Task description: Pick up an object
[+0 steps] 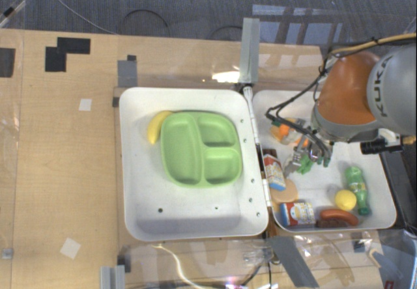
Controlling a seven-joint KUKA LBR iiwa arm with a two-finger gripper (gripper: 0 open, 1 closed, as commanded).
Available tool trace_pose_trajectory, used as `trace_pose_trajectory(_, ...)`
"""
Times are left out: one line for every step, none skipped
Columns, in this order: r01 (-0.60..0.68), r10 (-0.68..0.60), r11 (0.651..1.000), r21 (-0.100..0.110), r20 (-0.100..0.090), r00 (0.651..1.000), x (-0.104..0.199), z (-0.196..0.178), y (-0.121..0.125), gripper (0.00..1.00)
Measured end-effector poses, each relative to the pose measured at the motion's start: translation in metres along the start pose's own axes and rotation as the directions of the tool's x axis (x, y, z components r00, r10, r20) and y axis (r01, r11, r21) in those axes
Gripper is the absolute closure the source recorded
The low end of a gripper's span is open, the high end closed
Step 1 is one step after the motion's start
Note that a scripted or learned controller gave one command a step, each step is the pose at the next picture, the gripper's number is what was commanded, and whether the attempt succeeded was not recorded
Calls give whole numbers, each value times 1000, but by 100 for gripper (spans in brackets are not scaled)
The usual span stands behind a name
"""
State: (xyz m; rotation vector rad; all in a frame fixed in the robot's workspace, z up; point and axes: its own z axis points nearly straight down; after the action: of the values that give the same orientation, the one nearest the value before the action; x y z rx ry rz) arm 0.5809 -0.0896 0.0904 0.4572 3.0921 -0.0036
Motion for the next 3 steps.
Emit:
trace_pose_trajectory(8, -8, 1000, -3, 15, 1000, -4, -15, 2, 100)
trace_pose_trajectory(204, -204, 979, -4, 4, 979, -61, -143, 24, 100)
trace_pose_trajectory(203, -203, 979, -4, -6, 979, -59, -137, 23, 0)
